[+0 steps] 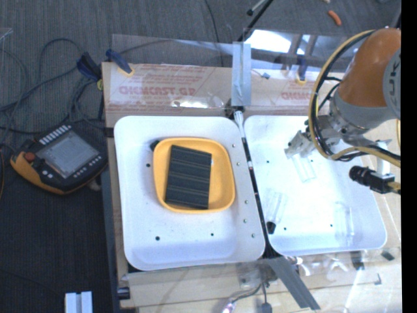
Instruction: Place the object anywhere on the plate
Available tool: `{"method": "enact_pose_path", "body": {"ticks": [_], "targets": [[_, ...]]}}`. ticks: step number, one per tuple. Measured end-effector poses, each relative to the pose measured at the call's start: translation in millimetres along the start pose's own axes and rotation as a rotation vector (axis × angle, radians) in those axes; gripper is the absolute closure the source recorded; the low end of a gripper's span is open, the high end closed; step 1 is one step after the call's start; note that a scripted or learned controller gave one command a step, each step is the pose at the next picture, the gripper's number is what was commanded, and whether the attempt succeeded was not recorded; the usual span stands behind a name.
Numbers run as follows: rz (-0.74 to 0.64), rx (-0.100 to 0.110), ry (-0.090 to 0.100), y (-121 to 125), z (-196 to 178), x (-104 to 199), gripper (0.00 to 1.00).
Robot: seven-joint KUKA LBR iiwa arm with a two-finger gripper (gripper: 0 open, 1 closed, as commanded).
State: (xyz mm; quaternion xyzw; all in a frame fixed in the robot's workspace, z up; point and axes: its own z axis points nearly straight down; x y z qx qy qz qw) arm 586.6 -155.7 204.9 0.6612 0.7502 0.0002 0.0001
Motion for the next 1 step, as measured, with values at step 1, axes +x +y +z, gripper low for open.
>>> {"method": "enact_pose_path", "body": {"ticks": [1], "targets": [[0.0, 0.0, 0.0, 0.0, 0.0, 0.0, 0.0]]}}
